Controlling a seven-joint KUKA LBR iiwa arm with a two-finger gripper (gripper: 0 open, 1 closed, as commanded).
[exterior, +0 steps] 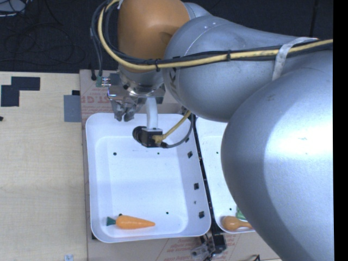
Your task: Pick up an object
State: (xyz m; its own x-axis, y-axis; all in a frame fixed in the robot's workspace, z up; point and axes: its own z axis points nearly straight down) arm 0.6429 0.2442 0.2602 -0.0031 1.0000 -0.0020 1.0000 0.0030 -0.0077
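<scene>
Tool (pixel 126 113) hangs over the left bin's (pixel 98 145) far edge, fingers slightly parted, gripping nothing; the toy carrot (pixel 133 222) lies well apart by the near edge.

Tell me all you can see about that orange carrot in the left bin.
The carrot looks like a smooth plastic toy: an orange tapered body with a small dark green stub at its left end and the pointed tip toward the right. It lies flat on the floor of the left bin, close to the near wall and nearer the left corner. Nothing else touches it; the gripper is far off by the bin's far rim.
</scene>
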